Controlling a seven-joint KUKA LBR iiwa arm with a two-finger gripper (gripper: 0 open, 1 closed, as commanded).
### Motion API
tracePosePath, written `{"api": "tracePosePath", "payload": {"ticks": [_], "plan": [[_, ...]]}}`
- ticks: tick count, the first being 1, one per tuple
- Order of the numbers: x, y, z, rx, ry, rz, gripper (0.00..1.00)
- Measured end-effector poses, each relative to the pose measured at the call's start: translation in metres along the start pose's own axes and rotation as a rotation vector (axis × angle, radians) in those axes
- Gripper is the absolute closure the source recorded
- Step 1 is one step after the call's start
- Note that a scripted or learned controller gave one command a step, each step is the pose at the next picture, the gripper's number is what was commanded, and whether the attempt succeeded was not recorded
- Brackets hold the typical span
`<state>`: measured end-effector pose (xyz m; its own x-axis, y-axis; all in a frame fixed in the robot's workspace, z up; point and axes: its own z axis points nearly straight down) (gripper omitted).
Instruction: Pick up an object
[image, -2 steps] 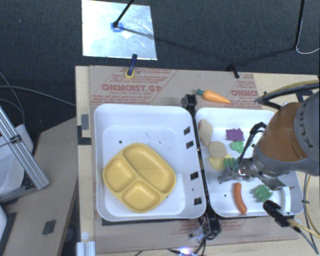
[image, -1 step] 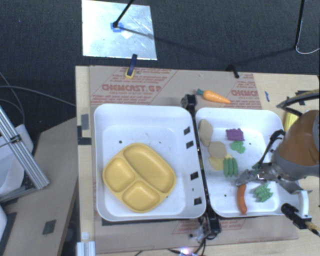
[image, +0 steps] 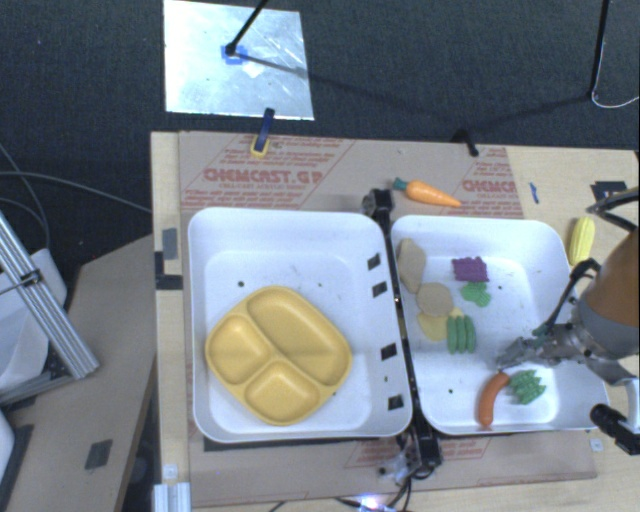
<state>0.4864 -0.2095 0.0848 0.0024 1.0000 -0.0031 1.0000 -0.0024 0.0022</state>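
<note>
Two white bins sit side by side on a bench: the left bin (image: 215, 240) holds a yellow three-part tray (image: 278, 353), and the right bin (image: 535, 240) holds small toy foods. Among them are a purple piece (image: 469, 267), a green piece (image: 476, 293), beige rounds (image: 434, 298), a green pod (image: 460, 332), an orange sausage (image: 488, 397) near the front wall and a green broccoli (image: 528, 386) just beside it. The gripper (image: 520, 350) reaches in from the right, low over the bin just above the broccoli, its fingers spread apart with nothing between them; a carrot (image: 428, 192) lies on the bench behind the bins.
</note>
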Motion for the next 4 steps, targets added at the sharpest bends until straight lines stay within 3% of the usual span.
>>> {"api": "tracePosePath", "payload": {"ticks": [1, 2, 3, 4], "plan": [[0.061, 0.030, -0.053, -0.005, 0.003, -0.012, 0.00], [0.001, -0.003, 0.003, 0.006, 0.002, 0.003, 0.00], [0.070, 0.040, 0.000, -0.002, 0.005, -0.013, 0.00], [-0.001, -0.002, 0.001, 0.003, 0.001, 0.003, 0.00]]}}
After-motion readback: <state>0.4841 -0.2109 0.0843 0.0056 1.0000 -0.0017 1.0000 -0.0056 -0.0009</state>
